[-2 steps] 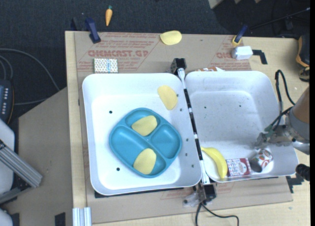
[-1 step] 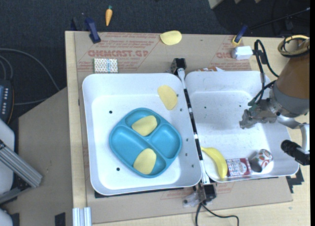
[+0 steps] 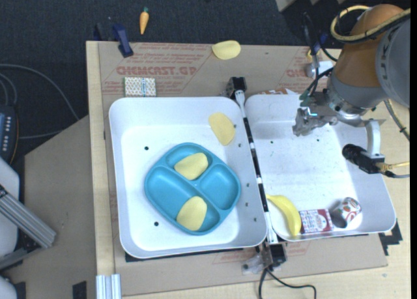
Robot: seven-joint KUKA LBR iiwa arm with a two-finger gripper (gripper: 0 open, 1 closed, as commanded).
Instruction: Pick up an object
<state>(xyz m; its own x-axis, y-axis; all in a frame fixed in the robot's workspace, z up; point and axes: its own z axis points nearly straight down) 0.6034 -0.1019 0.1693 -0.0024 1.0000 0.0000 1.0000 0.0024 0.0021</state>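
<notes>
- Camera view shows the bench [image 3: 163, 271], pale board printed in red, bearing two white bins side by side; dark carpet lies beyond it.
- Left bin [image 3: 127, 161], my landmark, holds a blue divided tray [image 3: 221, 190] with two yellow pieces in separate compartments.
- Right bin [image 3: 306, 167] touches the left bin's right wall; its floor is mostly bare.
- Gripper [image 3: 304, 124] hangs over the right bin's far end, well right of the left bin's far corner; whether it is spread or closed, I cannot tell, and nothing is visibly held.
- Banana [image 3: 287, 213] lies just right of the left bin's near right corner, beside a small packet [image 3: 316, 221] and a round piece [image 3: 345, 211].
- Judgement: the approach step is in hand; next comes travel toward the near end, then descent over one item.
- Another yellow piece [image 3: 222, 127] rests at the left bin's far right corner.
</notes>
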